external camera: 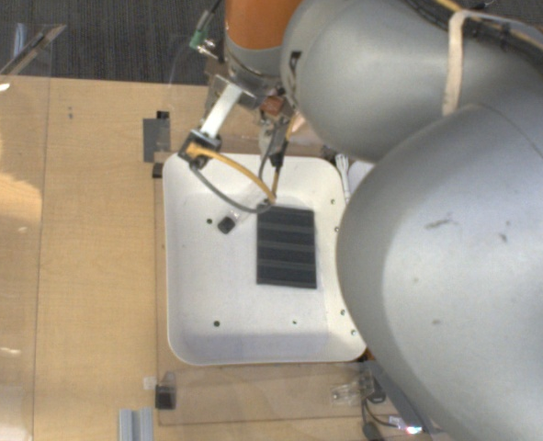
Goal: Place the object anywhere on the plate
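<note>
A dark grey ribbed rectangular plate (287, 248) lies flat in the middle of the left white bin (190, 283). A small dark object (225, 224) rests on the bin floor, a short way left of the plate's upper left corner and apart from it. My gripper (273, 159) hangs over the bin's far edge, just above the plate's top edge and to the right of the small object. I see nothing held in it.
The big grey arm covers the right half of the view and hides most of the right bin (346, 175). Black brackets (155, 139) (164, 395) stand on the wooden bench by the left bin's corners.
</note>
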`<state>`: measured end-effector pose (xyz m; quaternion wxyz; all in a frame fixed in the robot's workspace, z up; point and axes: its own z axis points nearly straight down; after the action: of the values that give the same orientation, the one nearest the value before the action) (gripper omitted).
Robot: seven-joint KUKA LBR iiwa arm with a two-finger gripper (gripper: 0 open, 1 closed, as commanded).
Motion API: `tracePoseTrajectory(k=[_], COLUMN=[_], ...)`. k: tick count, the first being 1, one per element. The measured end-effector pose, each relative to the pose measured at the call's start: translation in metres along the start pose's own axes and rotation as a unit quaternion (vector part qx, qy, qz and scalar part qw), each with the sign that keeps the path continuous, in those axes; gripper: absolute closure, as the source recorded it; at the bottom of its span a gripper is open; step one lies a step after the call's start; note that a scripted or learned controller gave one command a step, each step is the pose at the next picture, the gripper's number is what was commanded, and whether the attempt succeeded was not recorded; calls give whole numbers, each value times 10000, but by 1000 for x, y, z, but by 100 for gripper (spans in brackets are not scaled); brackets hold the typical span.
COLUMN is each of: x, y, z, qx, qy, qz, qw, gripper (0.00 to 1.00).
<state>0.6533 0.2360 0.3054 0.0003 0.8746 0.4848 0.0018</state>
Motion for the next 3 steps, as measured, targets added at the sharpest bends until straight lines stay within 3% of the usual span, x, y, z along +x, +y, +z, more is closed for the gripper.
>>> tracePoseTrajectory(k=[1, 2, 3], x=[-30, -11, -41], y=[-46, 14, -65], z=[123, 98, 191], qx=[16, 3, 21], qy=[-15, 3, -10], qz=[-63, 717, -536], qw=[10000, 9974, 9986], gripper=[0, 0, 0])
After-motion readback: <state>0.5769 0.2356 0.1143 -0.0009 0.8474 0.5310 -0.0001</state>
